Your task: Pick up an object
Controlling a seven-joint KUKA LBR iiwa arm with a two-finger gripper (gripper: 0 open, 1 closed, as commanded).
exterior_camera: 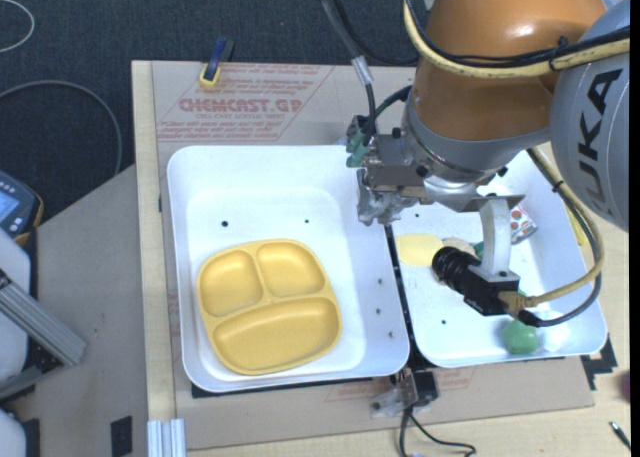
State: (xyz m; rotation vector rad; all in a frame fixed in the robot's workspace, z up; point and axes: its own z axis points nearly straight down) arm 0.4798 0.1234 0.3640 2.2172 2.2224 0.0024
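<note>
My gripper point(378, 207) hangs over the ridge between the two bins, near their far half, under the big orange wrist band. A yellow divided plate point(268, 303) lies flat in the left bin point(190, 245), apart from the gripper and to its lower left. In the right bin point(450, 340) a pale yellow flat piece point(418, 246) lies just right of the gripper, partly hidden by the arm. A green rounded thing point(520, 336) sits near that bin's front right corner. A small red and white thing point(517, 226) lies further back by the right wall.
Behind the bins lies a cardboard sheet with red print point(240, 105), with a small blue and yellow clip point(213, 65) at its far edge. The arm covers much of the right bin's far half.
</note>
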